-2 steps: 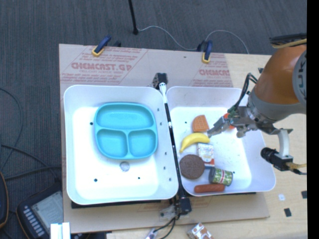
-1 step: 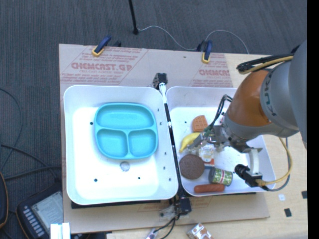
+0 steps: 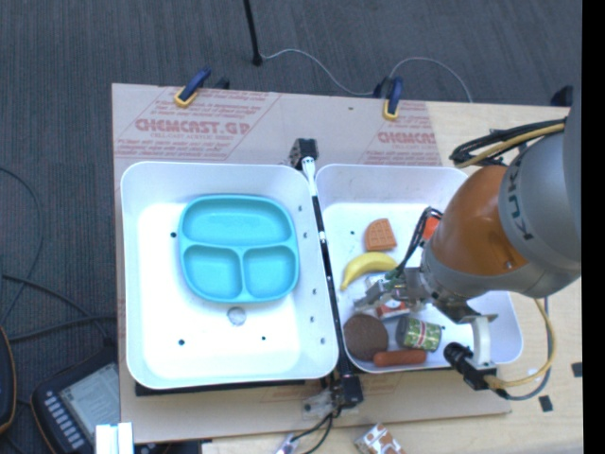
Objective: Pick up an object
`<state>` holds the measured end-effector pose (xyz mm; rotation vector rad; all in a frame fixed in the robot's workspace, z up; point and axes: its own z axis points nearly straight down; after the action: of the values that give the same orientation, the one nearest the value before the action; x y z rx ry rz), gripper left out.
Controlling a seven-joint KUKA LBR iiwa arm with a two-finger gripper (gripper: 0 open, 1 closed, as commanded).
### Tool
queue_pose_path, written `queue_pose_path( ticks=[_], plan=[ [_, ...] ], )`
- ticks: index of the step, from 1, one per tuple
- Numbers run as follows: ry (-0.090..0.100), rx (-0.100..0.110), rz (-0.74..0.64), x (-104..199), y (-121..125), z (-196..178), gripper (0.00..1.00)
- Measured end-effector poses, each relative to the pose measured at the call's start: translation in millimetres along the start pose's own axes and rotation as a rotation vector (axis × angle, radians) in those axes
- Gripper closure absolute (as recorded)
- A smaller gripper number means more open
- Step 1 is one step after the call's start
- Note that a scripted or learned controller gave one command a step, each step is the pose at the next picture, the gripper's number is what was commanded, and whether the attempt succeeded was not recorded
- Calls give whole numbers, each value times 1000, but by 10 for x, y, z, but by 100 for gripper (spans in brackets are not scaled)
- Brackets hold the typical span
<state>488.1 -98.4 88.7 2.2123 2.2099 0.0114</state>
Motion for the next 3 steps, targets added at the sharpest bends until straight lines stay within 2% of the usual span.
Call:
queue_pose_path(
  ticks=[1,2,3],
  plan=[
    [1,0,1,-3,7,-108,100],
    [5,16,-3,748,407,-955,100],
    [5,17,-3,744,407,-1046,100]
  ],
)
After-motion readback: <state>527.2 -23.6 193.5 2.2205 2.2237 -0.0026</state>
